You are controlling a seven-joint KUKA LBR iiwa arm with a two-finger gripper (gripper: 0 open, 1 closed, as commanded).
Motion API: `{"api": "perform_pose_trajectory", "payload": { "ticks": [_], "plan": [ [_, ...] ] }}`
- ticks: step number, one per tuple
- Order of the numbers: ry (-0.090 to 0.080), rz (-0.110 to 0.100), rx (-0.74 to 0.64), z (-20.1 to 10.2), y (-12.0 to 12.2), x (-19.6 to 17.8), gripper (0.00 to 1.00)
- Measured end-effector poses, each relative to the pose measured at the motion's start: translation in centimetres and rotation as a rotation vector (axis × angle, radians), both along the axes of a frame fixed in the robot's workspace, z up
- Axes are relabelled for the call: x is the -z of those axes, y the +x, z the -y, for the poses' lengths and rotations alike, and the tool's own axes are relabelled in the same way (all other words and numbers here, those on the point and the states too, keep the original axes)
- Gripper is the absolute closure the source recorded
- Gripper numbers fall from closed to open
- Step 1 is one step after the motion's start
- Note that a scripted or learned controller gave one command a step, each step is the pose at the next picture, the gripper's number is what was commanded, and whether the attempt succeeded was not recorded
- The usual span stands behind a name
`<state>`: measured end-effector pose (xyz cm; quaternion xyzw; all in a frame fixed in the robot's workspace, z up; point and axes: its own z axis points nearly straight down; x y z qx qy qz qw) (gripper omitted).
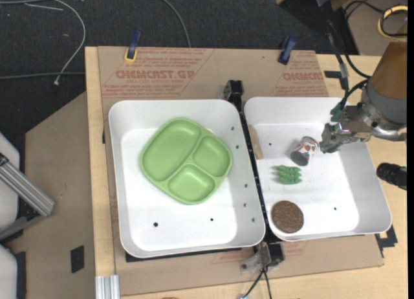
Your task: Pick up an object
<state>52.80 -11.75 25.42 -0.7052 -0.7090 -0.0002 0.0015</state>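
Left bin (129, 162): shallow, white, at 9 o'clock of the scene; carries a green divided plate (186, 160) lying flat, three compartments up, well apart from the hand.
Plate handling: probably stiff light plastic; smooth and wide, so hard to span, best pinched at the rim; no likely target from here.
Right bin (362, 194): shallow, white, at 3 o'clock of the scene, touching the left bin along the middle divide.
Brown disc (286, 216): flat, round, dark, at 6 o'clock of the right bin, against the near wall; low profile, likely awkward to get fingers under.
Green piece (288, 175): small, bumpy, near the bin's middle, just at 6 o'clock of the cup; looks light and maybe soft, too small to tell more.
Small cup (304, 151): likely the task's thing; lies tipped on its side, dark open mouth toward 7 o'clock, pale printed wall toward 1 o'clock.
Cup handling: judged light, thin-walled, somewhat crushable; curved side prone to roll and slip; safest pinch across the body near the rim, gently.
Hand (331, 137): low over the right bin, reaching in from 3 o'clock.
Cup relative to hand: at about 8 o'clock of the hand, just beside it, possibly touching; not seen between the fingers.
Hand state: cannot tell whether spread or closed.
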Motion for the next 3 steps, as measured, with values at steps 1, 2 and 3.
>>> {"api": "perform_pose_trajectory", "payload": {
  "ticks": [1, 2, 3],
  "plan": [
    [-0.001, 0.003, 0.000, -4.6, 1.5, 0.1, 1.00],
    [-0.002, 0.003, 0.001, -9.3, 3.3, 1.6, 1.00],
    [-0.002, 0.004, 0.002, -13.2, 5.8, 2.7, 1.00]
  ]
}}
